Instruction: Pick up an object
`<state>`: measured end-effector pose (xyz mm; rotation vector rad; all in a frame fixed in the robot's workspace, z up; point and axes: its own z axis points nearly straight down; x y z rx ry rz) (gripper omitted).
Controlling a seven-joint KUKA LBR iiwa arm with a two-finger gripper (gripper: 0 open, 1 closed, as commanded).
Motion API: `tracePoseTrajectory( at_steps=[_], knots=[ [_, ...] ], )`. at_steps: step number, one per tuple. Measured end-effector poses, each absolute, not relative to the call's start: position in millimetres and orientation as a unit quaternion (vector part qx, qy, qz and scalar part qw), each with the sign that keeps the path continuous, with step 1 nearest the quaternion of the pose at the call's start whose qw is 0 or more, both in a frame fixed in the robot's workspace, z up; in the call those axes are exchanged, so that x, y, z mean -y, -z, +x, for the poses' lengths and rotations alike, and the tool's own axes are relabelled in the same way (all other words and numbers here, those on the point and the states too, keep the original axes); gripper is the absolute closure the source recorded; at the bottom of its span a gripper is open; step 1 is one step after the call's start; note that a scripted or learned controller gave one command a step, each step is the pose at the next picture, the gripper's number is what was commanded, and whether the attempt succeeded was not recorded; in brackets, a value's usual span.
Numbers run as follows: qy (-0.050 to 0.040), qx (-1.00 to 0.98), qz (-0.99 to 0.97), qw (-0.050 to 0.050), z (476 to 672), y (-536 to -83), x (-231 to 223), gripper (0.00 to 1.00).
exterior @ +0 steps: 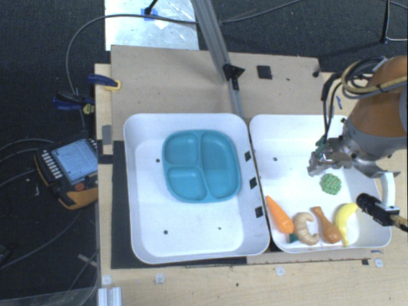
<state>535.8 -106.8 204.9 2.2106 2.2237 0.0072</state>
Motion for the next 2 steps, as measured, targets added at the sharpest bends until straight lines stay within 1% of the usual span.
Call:
tracePoseTrajectory(
  at_steps=[1,2],
  knots=[
    [-0.0021,-0.709,0.705,0.003,537.4,-253,107,1.0],
    [-0.0012,-0.71,0.704,0.001,553.3,-243,66,1.0]
  ],
)
